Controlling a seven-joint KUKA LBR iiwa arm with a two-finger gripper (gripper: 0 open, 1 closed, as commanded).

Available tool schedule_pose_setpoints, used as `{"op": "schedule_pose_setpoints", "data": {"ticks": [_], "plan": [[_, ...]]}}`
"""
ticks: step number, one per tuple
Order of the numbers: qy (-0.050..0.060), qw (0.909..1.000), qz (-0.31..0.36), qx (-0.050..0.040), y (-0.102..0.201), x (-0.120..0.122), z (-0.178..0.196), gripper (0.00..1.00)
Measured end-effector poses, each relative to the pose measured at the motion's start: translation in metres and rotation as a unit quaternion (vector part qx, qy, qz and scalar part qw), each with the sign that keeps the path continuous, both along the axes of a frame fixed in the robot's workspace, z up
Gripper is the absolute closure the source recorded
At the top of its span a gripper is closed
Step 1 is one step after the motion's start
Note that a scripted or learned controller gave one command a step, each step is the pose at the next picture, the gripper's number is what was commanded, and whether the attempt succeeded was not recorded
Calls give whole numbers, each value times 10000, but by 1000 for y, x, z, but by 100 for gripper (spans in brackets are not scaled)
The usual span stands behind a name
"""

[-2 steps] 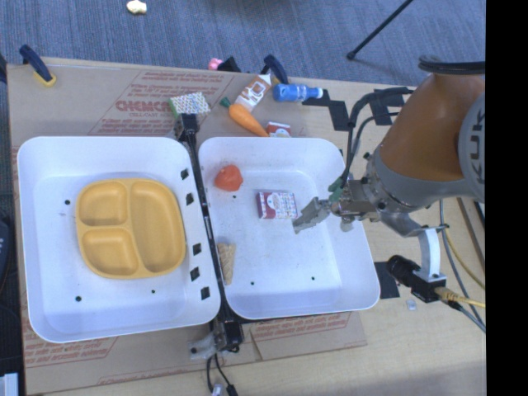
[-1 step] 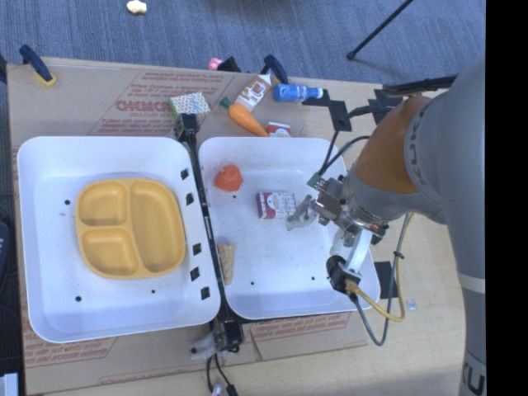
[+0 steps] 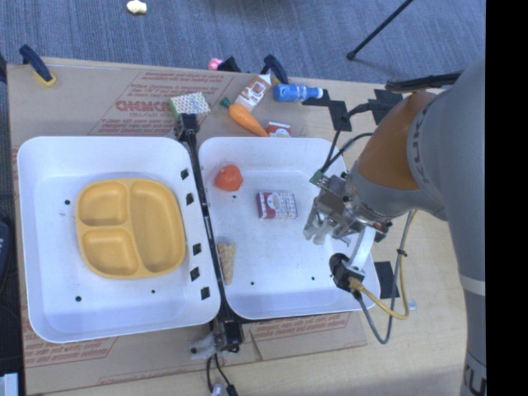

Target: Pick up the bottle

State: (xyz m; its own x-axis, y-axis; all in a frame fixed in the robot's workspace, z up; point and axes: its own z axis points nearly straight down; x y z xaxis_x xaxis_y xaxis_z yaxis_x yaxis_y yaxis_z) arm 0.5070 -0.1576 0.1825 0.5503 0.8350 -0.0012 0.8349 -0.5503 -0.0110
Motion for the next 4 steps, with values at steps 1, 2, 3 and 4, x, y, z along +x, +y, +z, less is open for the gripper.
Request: {"op": "schedule_pose_setpoints", "data": {"ticks": [1,2,3,4], "plan": [[-5,9934,-1147,-14,48,-24,6,100],[-6,9780,-2087,-20,-19,-32,-56,100],[-13,9525,-3046,-27,-17,-31,-1,100],[-10,9251,-3797,-34,21,-31,13,100]]}}
